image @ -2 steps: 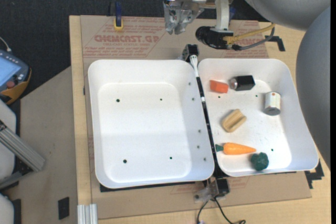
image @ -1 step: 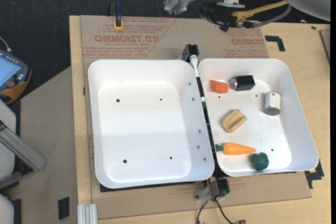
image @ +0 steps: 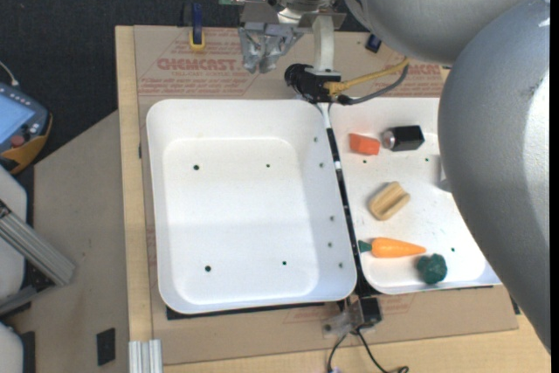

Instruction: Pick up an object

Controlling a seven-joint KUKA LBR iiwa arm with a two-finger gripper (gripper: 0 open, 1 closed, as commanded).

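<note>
We see the end effector (image: 262, 48) above the surface (image: 218, 65), behind the left bin (image: 166, 188); can't tell its opening. Right bin (image: 454, 279) holds orange block (image: 365, 144), black cylinder (image: 403, 137), tan block (image: 389, 201), carrot (image: 396, 248), and green lump (image: 431, 267), all well apart from it.

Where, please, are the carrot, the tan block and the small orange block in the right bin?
carrot (image: 400, 248): camera view, middle of its orange body.
tan block (image: 389, 200): camera view, centre of its top face.
small orange block (image: 365, 144): camera view, centre of the block.
</note>
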